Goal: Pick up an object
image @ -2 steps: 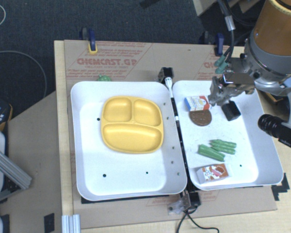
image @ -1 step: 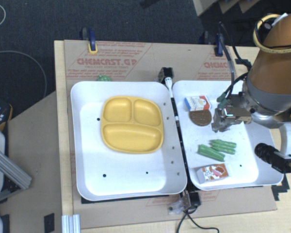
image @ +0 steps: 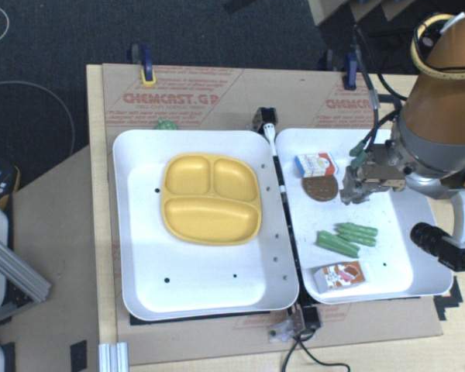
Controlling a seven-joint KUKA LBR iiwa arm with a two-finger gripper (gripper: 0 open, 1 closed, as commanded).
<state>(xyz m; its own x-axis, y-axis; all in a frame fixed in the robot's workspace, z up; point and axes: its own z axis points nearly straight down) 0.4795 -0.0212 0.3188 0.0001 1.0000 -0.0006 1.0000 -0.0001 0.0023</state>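
Observation:
The right bin (image: 418, 285) holds several small objects. A white, blue and red carton (image: 315, 163) lies at its far left, with a brown round disc (image: 321, 188) just in front of it. Green bean pods (image: 347, 239) lie mid-bin, and a white and orange packet (image: 340, 276) sits near the front edge. My gripper (image: 355, 188) hangs over the right bin, just right of the brown disc and close to it. I see nothing held in it. The arm's orange band (image: 449, 45) rises at the far right.
The left bin (image: 139, 246) holds a yellow divided plate (image: 211, 198). A black ridge (image: 283, 208) runs between the bins. Blue clamps (image: 146, 59) (image: 350, 70) grip the board's back edge. A black fitting (image: 434, 242) sticks over the right bin's right rim.

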